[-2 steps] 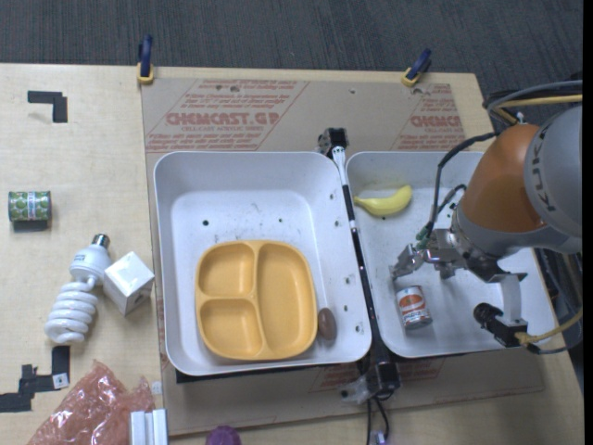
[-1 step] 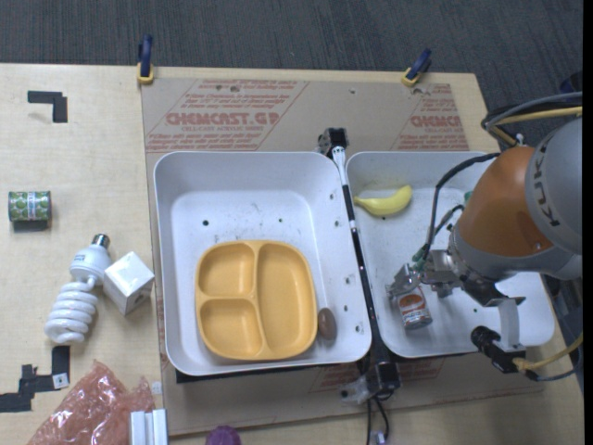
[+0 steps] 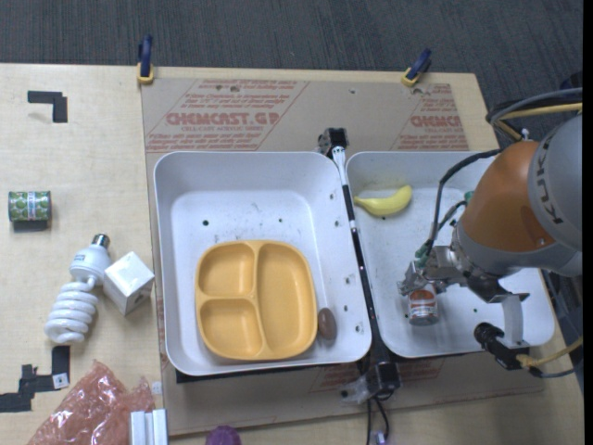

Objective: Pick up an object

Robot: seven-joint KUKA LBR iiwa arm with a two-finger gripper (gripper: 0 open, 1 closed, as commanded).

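My gripper (image 3: 422, 286) is low in the right bin (image 3: 519, 336), near its front middle. Directly below it and touching it in this view is a small silver can with a red label (image 3: 422, 308), which stands on the bin floor. The gripper body covers the can's top. A yellow banana (image 3: 384, 200) lies at the back left of the same bin, well apart from the gripper. In the left bin (image 3: 176, 248) a yellow divided plate (image 3: 257, 298) lies flat, with a small brown object (image 3: 326, 323) at its right edge.
The grey arm with its orange band (image 3: 505, 213) covers the right side of the right bin. On the bench to the left lie a spiral light bulb (image 3: 76, 295), a white cube (image 3: 128, 282), a small green can (image 3: 29, 208) and a pink mesh bag (image 3: 88, 406).
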